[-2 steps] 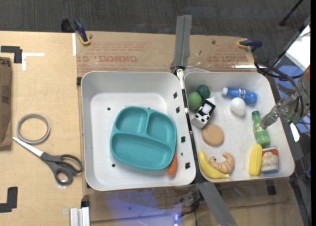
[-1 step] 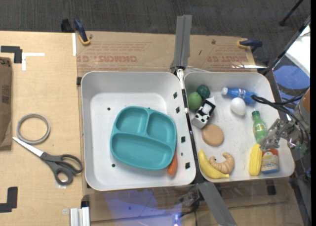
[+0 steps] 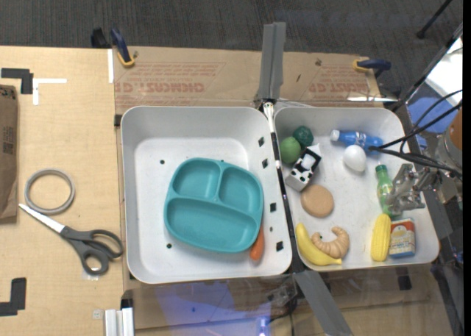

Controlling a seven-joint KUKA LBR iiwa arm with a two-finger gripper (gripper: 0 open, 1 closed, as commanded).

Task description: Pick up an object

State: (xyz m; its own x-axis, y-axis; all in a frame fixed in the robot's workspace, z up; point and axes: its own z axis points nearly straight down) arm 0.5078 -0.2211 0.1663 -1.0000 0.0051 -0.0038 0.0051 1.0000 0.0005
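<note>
The small green bottle (image 3: 383, 184) at the right bin's (image 3: 346, 112) right side (light, hard and slick, I judge, best pinched across its body) lies just beside the hand (image 3: 407, 191), whose grip I cannot tell, above the corn cob (image 3: 380, 237).

2 bins (image 3: 140, 202), 1 tray (image 3: 213, 206), 1 banana (image 3: 313, 248)

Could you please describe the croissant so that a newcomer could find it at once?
Look in the right-hand bin, along its near edge. The croissant lies there against the banana, left of the corn cob. It alone is a tan, ridged crescent; its neighbours are smooth yellow.
</note>
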